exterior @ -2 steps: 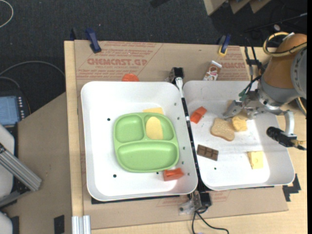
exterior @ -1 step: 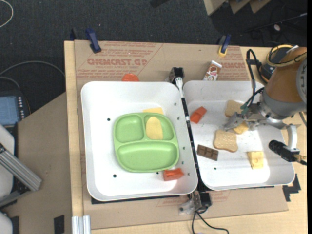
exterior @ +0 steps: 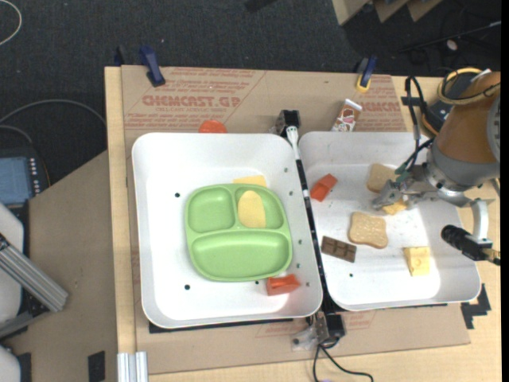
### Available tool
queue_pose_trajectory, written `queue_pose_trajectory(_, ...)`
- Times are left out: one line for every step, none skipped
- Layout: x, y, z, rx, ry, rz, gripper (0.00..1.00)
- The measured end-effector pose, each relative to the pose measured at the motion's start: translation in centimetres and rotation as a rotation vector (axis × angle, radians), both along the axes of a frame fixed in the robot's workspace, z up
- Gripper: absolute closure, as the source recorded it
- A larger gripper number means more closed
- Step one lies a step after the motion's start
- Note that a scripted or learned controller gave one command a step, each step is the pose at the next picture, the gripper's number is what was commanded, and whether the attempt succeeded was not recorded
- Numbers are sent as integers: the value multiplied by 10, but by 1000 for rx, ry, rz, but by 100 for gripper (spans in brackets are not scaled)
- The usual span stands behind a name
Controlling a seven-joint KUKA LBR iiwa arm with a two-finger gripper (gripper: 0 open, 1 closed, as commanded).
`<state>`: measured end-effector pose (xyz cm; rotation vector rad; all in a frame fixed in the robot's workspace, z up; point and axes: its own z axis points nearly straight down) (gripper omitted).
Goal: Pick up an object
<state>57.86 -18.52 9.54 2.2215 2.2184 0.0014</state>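
Orange block [exterior: 282, 284] sits just beside the green tray [exterior: 237, 232]. Well right of that tray, gripper [exterior: 395, 191] is down by a yellow bit [exterior: 392, 208]; grip unclear. Could easily snag nothing, stuff's crowded there.

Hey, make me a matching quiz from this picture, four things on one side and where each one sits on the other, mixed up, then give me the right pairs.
Things:
1. green divided plate
2. slice of toast
3. chocolate bar
4. yellow cheese cube

Places:
A. right bin, near its front right corner
B. middle of the left bin
C. right bin, at its left edge by the divider between the bins
D. about the middle of the right bin

Pairs: 1-B, 2-D, 3-C, 4-A
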Motion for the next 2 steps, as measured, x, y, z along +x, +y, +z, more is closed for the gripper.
queue_pose_trajectory(72,66,-7,-1,-12,9,100)
queue_pose_trajectory(38,141,97,3,-8,9,100)
